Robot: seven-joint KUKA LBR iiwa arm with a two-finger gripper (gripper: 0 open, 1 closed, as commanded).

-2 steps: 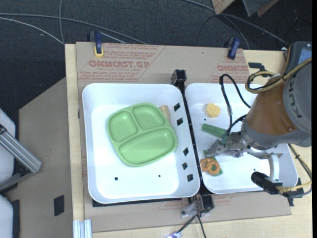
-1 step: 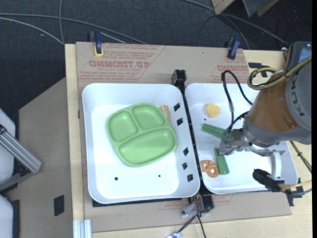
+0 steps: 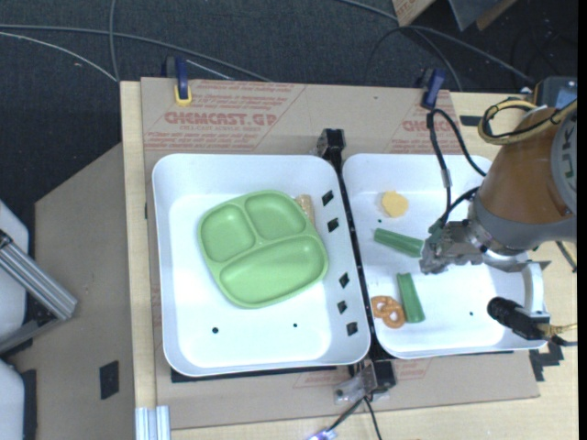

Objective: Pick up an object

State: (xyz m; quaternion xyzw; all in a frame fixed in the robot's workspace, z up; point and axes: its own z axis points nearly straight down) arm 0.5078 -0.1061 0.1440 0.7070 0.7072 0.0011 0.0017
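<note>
Beside the gripper [image 3: 438,255], its grip state impossible to tell, lies a light, stiff-looking green stick [image 3: 398,242], best pinched mid-length.

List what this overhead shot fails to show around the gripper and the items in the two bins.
- Gripper: finger gap in the camera view too small and blurred to judge.
- Right bin: its right side lies under the arm.
- Small tan piece: partly behind the green divided plate; identity unclear.
- Pretzel: too small to tell whether it touches the green stick.
</note>
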